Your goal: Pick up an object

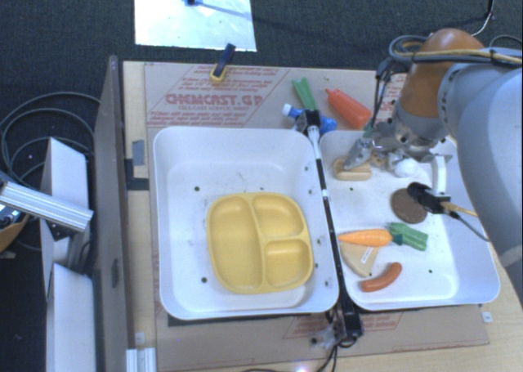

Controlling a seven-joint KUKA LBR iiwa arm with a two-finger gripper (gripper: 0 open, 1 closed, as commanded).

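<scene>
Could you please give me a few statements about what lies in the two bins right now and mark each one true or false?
1. The yellow divided tray lies in the left bin. True.
2. The toy carrot lies in the left bin. False: it lies in the right bin, near the middle.
3. The gripper is at the far end of the right bin, by a tan flat piece. True.
4. The toy sausage sits on the yellow divided tray. False: it lies at the near end of the right bin.
5. A brown disc lies in the right bin. True.
</scene>
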